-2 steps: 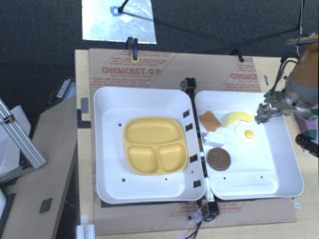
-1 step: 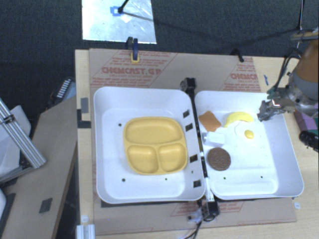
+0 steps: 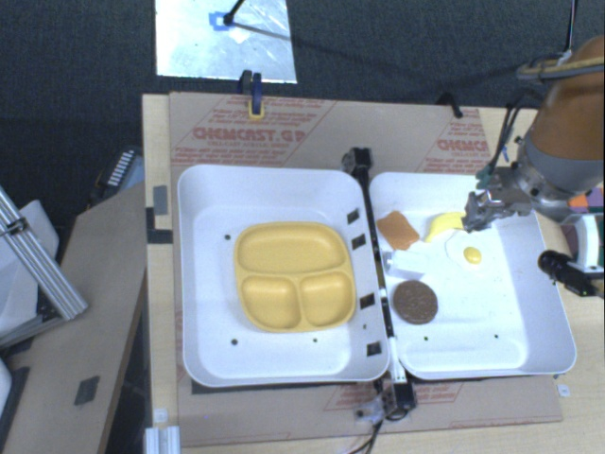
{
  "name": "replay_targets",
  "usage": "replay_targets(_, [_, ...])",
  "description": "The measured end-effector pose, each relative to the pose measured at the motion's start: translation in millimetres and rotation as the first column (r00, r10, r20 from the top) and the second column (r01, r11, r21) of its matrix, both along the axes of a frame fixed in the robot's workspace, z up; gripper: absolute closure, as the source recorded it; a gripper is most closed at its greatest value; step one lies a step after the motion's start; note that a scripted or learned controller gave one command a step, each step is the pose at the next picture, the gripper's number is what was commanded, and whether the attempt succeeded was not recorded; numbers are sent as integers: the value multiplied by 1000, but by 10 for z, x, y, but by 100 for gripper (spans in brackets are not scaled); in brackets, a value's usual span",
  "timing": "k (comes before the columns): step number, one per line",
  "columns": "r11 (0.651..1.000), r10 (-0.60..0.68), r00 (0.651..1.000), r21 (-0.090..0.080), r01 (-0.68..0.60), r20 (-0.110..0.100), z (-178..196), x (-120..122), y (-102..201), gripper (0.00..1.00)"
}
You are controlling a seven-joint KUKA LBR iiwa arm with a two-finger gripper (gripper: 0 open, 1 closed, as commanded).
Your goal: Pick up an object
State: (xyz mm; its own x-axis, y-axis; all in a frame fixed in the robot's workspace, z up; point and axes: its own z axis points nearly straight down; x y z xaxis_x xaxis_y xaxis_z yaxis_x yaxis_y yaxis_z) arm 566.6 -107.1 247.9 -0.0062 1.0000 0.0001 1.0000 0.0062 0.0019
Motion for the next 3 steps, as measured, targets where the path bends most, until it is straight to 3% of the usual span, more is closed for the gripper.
replay_targets(3, [1000,3,1000,1,-3,-1,30,-248,1338,100])
